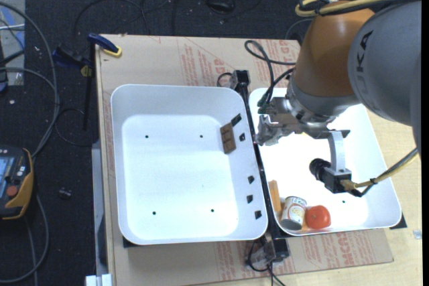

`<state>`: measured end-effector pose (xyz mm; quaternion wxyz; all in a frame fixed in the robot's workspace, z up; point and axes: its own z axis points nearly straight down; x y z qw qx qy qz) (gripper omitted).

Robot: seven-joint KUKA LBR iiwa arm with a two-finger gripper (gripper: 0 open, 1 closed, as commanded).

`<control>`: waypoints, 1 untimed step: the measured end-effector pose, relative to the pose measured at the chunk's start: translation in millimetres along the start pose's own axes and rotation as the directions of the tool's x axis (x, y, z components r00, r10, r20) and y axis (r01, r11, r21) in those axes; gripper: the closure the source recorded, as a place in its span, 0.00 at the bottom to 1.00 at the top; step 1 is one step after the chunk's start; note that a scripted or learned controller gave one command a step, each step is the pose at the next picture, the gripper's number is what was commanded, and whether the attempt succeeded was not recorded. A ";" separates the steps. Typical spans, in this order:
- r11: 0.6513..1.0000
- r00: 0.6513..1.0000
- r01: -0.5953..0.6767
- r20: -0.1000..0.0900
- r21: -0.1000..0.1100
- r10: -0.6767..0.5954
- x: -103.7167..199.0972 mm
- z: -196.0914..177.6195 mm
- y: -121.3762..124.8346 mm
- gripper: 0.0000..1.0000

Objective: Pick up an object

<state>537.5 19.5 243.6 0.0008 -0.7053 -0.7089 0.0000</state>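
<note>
My gripper (267,129) hangs over the left side of the right bin (375,144), close to the wall between the two bins, under the grey and orange wrist. A small can with a pale label (293,211) lies in the right bin's front corner. Beside it sit a red round object (318,217) and a thin orange stick (274,195) along the left wall. A brown block (229,137) leans on the right wall of the left bin (134,110). The gripper is well behind the can and touches none of these.
A black cylinder on a grey bracket (327,174) hangs from the arm over the right bin's middle. Small black clips (253,197) line the divider. Cables and a blue-yellow clamp (104,45) lie behind the bench.
</note>
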 end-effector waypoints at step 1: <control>1.000 1.000 -0.002 0.001 0.000 0.002 43.4 11.8 13.0 1.00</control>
